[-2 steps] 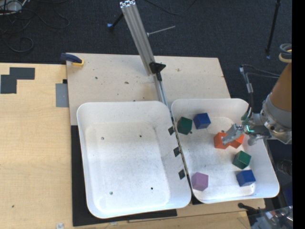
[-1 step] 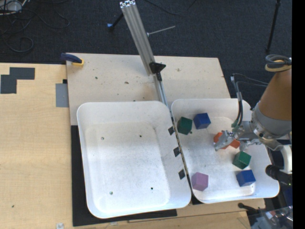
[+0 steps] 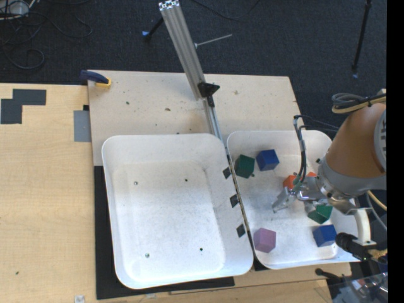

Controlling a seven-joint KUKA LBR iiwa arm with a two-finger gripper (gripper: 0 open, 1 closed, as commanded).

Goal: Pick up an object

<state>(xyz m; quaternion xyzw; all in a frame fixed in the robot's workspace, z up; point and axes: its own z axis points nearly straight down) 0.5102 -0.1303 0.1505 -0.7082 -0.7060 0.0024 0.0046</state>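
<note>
Reaching into the right bin (image 3: 252, 145), the arm (image 3: 353, 150) lowers its gripper (image 3: 282, 202) among scattered blocks.

The jaws stand narrowly parted and bare, tips low over the bin floor; an orange block (image 3: 289, 181) lies just beside them, a green block (image 3: 320, 214) near the wrist, a blue block (image 3: 324, 235) nearer the front wall, a purple block (image 3: 264, 239) toward the front left, and a dark green block (image 3: 245, 165) beside a second blue block (image 3: 267, 159) at the back. To do the step well, the jaws should probably centre over one block, the orange being closest, straddle two flat faces, and descend squarely before closing. The left bin (image 3: 165, 212) adjoins it on a pale counter (image 3: 145, 103) above dark carpet (image 3: 278, 36) crossed by cables and stands.
</note>
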